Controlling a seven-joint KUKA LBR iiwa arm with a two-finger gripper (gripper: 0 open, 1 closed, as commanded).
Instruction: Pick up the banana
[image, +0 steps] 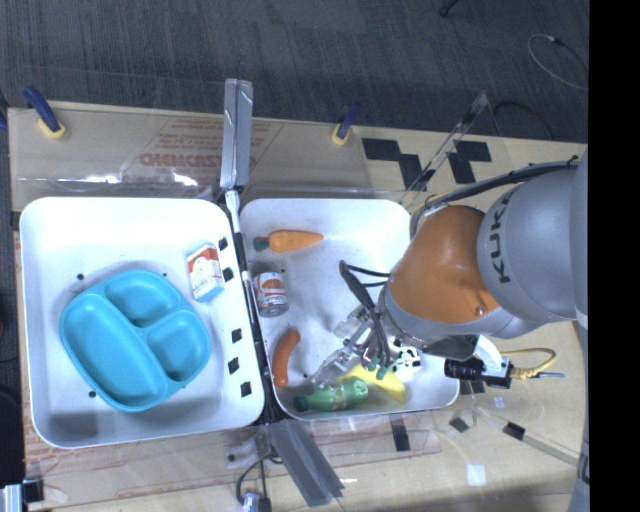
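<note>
The arm (500, 270) is reaching in from the right of the frame and bending down over the right bin (330, 215), so that the hand (352, 350) is pointing into the lower part of this bin, where the banana (385, 383) is lying. The banana is resting on the bin floor near the lower wall, partly covered by the wrist, and a green object (328, 398) is lying just beside it on its left. The hand is standing just above and to the left of the banana, close to it, and I am judging that it is aiming there to grasp it. If the hand is released or clenched, I cannot tell, and nothing is showing as held.

The other things are lying apart from the hand: a carrot (292, 241) in the upper part of the bin, a can (271, 292) below it, and a sausage (285, 357) near the left wall. In the left bin (40, 300), 1 blue plate (135, 335) and 1 small box (205, 272) are lying well apart from the task.
</note>
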